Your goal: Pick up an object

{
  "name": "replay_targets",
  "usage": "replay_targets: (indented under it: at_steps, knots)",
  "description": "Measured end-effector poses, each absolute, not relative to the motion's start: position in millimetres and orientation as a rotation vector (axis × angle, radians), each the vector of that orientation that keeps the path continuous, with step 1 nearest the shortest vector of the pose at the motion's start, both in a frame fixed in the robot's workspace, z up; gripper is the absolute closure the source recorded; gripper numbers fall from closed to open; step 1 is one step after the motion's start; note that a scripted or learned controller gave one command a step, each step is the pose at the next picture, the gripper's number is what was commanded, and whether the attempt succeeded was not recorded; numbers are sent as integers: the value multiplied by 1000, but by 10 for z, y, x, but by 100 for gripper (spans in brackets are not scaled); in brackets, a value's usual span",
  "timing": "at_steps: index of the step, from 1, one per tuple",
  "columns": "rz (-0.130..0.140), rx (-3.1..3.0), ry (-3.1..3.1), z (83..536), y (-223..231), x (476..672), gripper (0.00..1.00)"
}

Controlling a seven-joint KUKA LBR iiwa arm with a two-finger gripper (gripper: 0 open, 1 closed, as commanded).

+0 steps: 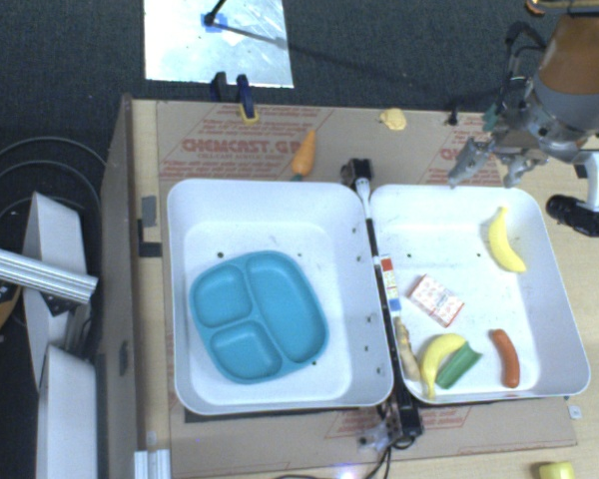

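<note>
Nearest, at the front edge and outside both bins, spotted a small yellow lump [556,470], cut off by the frame. Then, in the front corner of the right bin [567,312], found a short yellow banana [437,353] with a green pod [462,364] lying against it, and just beside these, apart from them, an orange-red sausage [507,357]. A little farther back, near the wall shared with the other bin, saw a small red-and-white box [436,300] lying flat and askew. In the left bin [230,218], noted a blue divided plate [258,314], set toward the front. Farther back in the right bin, close to its far right corner, found a long banana [504,239] lying alone, well apart from the box. Above that bin's far rim, just beyond the long banana, saw the gripper [492,171] hanging from the grey and orange arm [577,63], fingers [465,168] spread apart and touching none of the things below. Beyond the left bin, on the printed cardboard [230,140], noted an orange carrot [303,154] and, farther right, a pale yellow scrap [393,120]. Farthest off, made out a shiny sheet [218,30] on the dark floor.
</note>
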State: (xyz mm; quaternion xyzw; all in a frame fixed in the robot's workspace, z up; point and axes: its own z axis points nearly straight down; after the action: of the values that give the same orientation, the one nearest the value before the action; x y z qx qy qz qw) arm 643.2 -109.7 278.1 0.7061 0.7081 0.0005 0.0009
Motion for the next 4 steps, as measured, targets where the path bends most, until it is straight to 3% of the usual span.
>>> replay_targets:
  at_steps: [1, 2, 3, 4]
  knots:
    - [-3, 2224, 2214, 2286, -1949, 6568, 0]
    - [-2, 2219, 2223, 1844, -1950, 6621, 0]
    - [-4, 2221, 2224, 1037, -2067, 6653, 0]
    - [4, 2214, 2220, 1199, -2070, 6677, 100]
